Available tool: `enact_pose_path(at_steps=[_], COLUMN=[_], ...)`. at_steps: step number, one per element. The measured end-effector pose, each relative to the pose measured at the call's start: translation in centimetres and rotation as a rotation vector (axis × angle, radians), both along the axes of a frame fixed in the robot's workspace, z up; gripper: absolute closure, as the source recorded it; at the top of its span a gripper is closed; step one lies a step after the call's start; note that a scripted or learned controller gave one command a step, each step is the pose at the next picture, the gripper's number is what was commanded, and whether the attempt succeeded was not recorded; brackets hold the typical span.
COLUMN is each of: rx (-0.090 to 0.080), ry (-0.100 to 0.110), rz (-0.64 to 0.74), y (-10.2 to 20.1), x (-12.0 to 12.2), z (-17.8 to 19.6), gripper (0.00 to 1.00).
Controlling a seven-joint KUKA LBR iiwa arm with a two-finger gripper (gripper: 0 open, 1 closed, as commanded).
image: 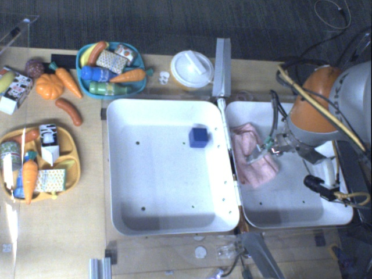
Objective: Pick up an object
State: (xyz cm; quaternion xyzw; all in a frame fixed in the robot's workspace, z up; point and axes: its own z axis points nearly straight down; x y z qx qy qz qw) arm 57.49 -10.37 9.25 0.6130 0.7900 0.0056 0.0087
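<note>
A small blue cube (199, 136) lies in the left white bin (145, 214), near its upper right. A crumpled pink cloth (251, 156) lies at the left side of the right white bin (290, 214), against the wall shared with the left bin. My gripper (264, 150) reaches in from the right and sits low over the cloth's right part, at or just above its surface. The grey arm with its orange band (314, 106) rises behind it and hides part of the right bin.
A blue bowl (110, 68) of toy food and a white lidded cup (192, 68) stand behind the bins. A yellow plate (70, 156) of toys, a toy pumpkin (49, 86) and a toy sausage (68, 111) lie to the left. Cables (325, 185) hang at the right.
</note>
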Motion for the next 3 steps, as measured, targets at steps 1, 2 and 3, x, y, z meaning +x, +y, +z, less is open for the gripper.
enact_pose_path(at_steps=[1, 2, 3], rx=[0.004, 0.003, 0.004], ry=[0.017, 0.011, 0.009], rz=[-0.146, -0.089, -0.088], y=[4.5, 0.9, 1.0], x=[-2.4, -1.4, -1.3], z=[9.3, 0.4, 1.5], gripper=[0.00, 0.00, 1.00])
